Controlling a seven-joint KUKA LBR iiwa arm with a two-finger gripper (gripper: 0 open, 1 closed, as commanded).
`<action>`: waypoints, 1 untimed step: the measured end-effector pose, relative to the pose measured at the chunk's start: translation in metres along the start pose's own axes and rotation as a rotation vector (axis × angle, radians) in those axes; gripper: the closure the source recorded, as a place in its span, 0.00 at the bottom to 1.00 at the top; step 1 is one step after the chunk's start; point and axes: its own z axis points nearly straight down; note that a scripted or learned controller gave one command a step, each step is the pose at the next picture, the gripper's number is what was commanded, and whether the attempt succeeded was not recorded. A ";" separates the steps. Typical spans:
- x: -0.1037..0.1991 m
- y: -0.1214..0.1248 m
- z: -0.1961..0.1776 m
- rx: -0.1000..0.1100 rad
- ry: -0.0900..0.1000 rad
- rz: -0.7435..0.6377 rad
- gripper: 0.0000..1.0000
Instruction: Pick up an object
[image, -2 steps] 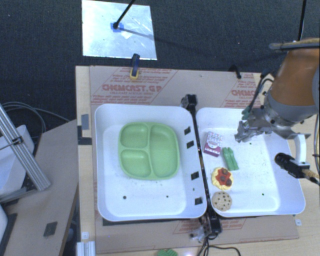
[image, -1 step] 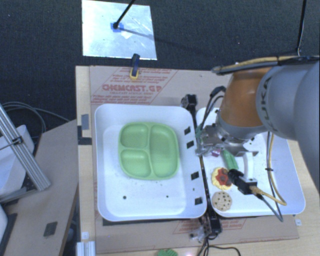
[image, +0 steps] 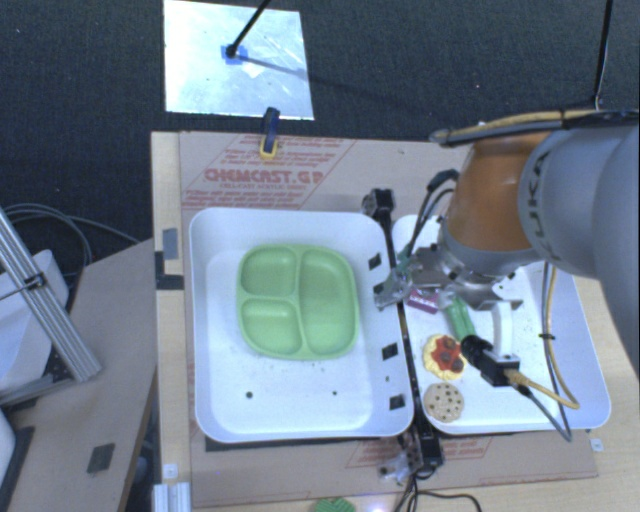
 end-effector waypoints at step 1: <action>-0.052 0.062 -0.026 -0.009 -0.004 0.004 0.00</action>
